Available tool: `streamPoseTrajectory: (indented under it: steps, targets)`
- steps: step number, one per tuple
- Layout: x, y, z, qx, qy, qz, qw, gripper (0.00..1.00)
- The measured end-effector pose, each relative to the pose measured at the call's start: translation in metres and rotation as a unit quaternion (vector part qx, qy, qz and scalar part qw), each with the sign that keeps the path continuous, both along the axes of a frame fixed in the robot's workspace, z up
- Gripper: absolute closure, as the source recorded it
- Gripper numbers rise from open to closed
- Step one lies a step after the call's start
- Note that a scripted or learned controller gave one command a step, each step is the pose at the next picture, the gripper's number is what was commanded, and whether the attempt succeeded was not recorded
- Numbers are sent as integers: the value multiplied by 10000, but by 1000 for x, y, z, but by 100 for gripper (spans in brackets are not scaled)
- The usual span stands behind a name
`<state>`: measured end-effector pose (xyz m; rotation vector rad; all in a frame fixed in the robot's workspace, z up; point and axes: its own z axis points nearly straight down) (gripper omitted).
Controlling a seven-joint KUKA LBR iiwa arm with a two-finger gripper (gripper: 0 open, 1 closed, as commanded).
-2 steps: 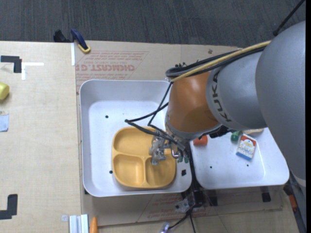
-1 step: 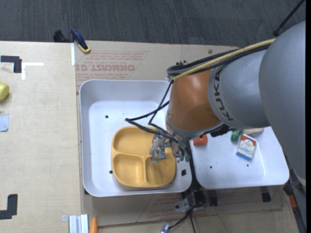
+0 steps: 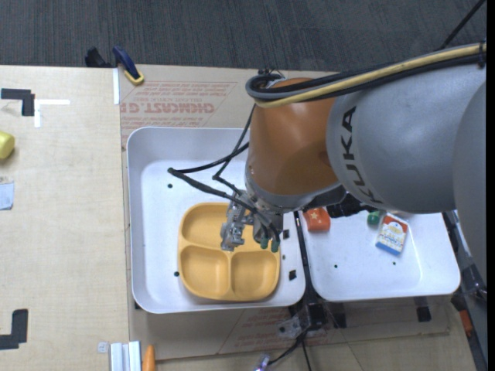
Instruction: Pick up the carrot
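My claw hangs over the yellow plate in the left bin; released or clenched, I cannot tell. The orange-red piece I take for the carrot lies in the right bin, at its left edge. It is probably light, stiff and slick, so I'd grip it across the middle.

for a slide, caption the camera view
KUKA arm's gripper poised above yellow divided tray in left bin.
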<state>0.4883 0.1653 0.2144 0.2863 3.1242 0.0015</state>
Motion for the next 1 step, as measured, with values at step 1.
streamPoseTrajectory:
  steps: [1]
  targets:
    - [-8,-25,29,0,-3,-1291,9916,100]
